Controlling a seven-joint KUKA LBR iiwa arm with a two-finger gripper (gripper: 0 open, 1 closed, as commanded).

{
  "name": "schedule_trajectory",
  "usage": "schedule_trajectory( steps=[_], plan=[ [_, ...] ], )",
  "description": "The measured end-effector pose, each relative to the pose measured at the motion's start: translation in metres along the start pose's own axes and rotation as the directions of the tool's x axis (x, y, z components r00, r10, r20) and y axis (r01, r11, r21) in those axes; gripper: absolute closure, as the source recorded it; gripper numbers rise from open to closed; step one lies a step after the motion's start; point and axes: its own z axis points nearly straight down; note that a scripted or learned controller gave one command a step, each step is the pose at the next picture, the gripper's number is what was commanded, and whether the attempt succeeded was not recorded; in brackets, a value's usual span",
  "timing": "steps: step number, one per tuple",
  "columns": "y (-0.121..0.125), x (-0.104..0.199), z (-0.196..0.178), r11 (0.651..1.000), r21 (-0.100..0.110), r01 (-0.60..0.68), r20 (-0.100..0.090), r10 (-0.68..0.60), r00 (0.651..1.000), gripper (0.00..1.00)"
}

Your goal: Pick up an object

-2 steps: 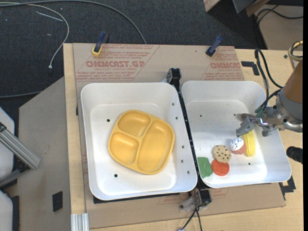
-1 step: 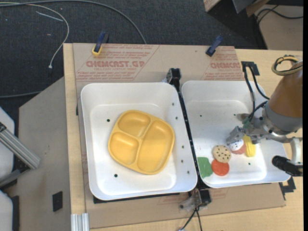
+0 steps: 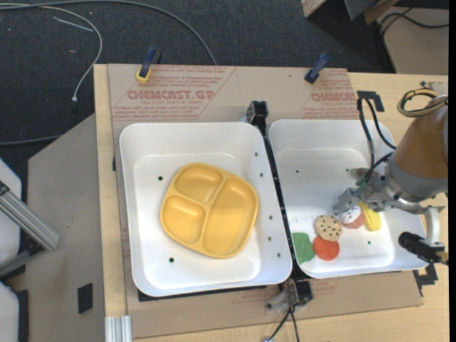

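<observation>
Camera view from above the bench: a grey arm's pincer [image 3: 354, 206] is low in the right bin [image 3: 313, 148] over clustered toy foods — cookie [image 3: 328, 227], red piece [image 3: 326, 249], green piece [image 3: 303, 246] — its grip impossible to judge, while a yellow divided plate [image 3: 209, 209] lies in the left bin [image 3: 142, 155].
</observation>
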Motion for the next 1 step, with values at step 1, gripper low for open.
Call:
schedule_trajectory(
  steps=[1],
  plan=[
    [0.0034,-0.0014,-0.0149,1.0,-0.012,-0.001,0.004,0.001,1.0,1.0]
  ],
)
